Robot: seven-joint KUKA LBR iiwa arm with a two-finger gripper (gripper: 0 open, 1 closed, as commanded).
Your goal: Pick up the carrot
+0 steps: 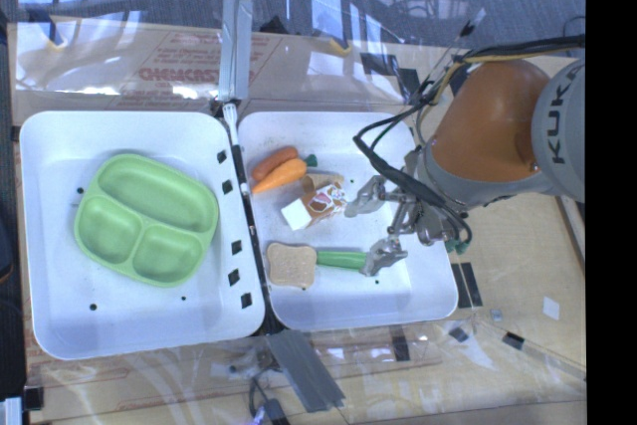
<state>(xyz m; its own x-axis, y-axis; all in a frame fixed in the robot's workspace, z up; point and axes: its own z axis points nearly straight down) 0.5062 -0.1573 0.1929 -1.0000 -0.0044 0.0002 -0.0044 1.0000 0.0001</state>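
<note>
The carrot (pixel 278 168) is orange with a small green stub; it lies in the right bin (pixel 428 299) near the upper left corner, beside the divider. My gripper (pixel 373 229) hangs over the middle of the right bin, to the right of and below the carrot. Its two fingers are spread apart, one fingertip (pixel 360 205) by a wrapped snack and the other by a green handle. Nothing sits between them, and the gripper is open.
In the right bin lie a small brown-and-white wrapped snack (pixel 318 201), a slice of bread (pixel 291 265) and a green-handled tool (pixel 341 260). The left bin (pixel 50 304) holds a green divided plate (pixel 146 217). Black cables (pixel 398 129) loop from the arm above the gripper.
</note>
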